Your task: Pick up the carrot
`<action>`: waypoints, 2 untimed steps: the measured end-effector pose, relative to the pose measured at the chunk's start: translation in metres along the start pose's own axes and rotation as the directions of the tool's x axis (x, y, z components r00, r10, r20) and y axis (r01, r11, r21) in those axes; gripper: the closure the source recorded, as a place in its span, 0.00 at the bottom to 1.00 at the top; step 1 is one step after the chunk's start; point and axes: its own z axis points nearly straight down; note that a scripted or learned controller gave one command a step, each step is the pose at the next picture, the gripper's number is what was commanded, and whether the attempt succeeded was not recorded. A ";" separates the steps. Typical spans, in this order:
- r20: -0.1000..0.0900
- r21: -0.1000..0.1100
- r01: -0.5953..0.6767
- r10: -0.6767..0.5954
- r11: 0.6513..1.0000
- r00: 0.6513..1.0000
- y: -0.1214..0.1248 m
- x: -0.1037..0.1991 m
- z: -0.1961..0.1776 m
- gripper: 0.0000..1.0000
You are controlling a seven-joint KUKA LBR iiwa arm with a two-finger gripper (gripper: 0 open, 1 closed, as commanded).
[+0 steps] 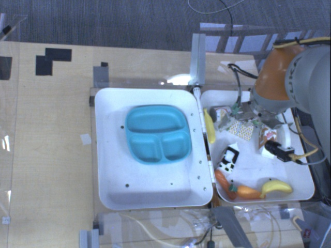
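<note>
The carrot (248, 192) is orange and lies flat along the near wall of the right bin (305, 182), its dark green end pointing left. My gripper (247, 113) hangs over the far half of that bin, well away from the carrot, under the grey arm with its orange band (271, 74). It sits above a patterned packet (241, 130). No object shows between its fingers.
A yellow banana (276, 187) touches the carrot's right end and a red-orange item (222, 180) lies at its left. A black-and-white box (229, 159), a red-white packet (267, 137) and a yellow item (209, 126) share the bin. The left bin (111, 154) holds a blue divided plate (158, 134).
</note>
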 end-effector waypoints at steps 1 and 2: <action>0.003 0.015 0.070 -0.070 0.997 0.998 0.030 0.003 0.002 0.00; 0.007 -0.011 0.216 -0.216 0.976 0.976 0.014 0.002 -0.001 0.00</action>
